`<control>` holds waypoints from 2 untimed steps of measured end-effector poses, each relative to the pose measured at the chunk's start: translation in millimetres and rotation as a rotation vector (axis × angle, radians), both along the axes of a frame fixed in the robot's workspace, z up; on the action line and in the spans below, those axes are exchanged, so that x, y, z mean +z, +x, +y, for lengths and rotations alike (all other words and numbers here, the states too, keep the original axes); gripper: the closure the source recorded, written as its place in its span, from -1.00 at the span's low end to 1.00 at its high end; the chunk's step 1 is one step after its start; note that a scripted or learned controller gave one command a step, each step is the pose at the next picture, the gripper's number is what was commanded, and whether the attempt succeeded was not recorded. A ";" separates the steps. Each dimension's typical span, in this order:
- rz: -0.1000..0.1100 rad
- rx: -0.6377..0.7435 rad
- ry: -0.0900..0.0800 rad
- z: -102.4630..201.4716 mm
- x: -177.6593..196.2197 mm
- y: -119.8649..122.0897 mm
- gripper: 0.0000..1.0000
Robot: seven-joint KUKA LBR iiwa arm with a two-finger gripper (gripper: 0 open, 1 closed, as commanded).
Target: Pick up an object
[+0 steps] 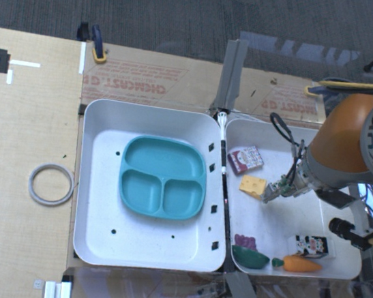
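Pale wood bench top (pixel 24 129) carries two shallow white plastic bins side by side, with brown printed cardboard (pixel 148 77) behind them. From my seat I see the grey arm with its orange band (pixel 344 132) reaching into the right bin (pixel 335 269), and the gripper (pixel 278 190) sits low over the bin floor. Whether it is open or closed I cannot tell at this angle; I see nothing held in it. Just to the gripper's left, almost touching it, lies a yellow wedge of toy cheese (pixel 253 186). Up and left of the gripper is a small maroon and white packet (pixel 246 159). Well below the gripper, near the bin's front edge, lie a purple grape cluster (pixel 245 242), a dark green rounded toy (pixel 251 258), an orange toy carrot (pixel 301 265) and a small black and white box (pixel 312 246). Far left of the gripper, the left bin (pixel 92 235) holds a teal three-compartment plate (pixel 164 178). Beyond that bin a grey tape ring (pixel 51 184) rests on the bench.
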State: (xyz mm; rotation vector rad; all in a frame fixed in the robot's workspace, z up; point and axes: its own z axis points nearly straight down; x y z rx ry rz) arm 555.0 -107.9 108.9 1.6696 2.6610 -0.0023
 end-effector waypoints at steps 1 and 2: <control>-0.002 0.092 0.000 -5.7 123.5 30.4 1.00; -0.001 0.092 0.000 -5.5 123.1 30.2 -1.00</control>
